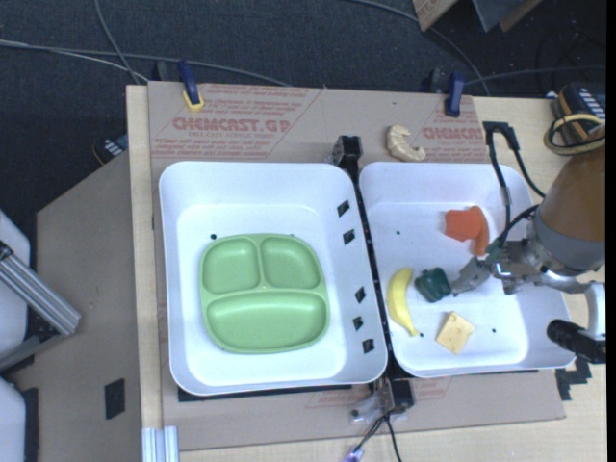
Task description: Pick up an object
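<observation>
1. Right bin (414,186): four loose objects, all pick candidates. Dark green object (432,284) sits mid-bin, just right of the banana's top end.
2. Yellow banana (401,301) lies near the bin's left wall, running roughly far-to-near, curved.
3. Pale yellow block (455,332), cheese-like, at the near side of the bin, right of the banana's lower tip, apart from it.
4. Orange object (467,224) at the far-right part of the bin, well apart from the block.
5. Tool (474,275) is low in the right bin, just right of the green object and near side of the orange one. Finger spread too blurred to tell; nothing visible between them.
6. Arm (577,215) reaches in from the right, orange band above the grey wrist.
7. Left bin (183,200) holds a light green three-compartment plate (263,292), flat, centred.
8. Counter (144,258) is brown board with red print at the far edge; a beige knobbly object (404,143) lies on it just beyond the right bin's far rim.
9. Blue clamps (191,89) grip the far edge of the counter.
</observation>
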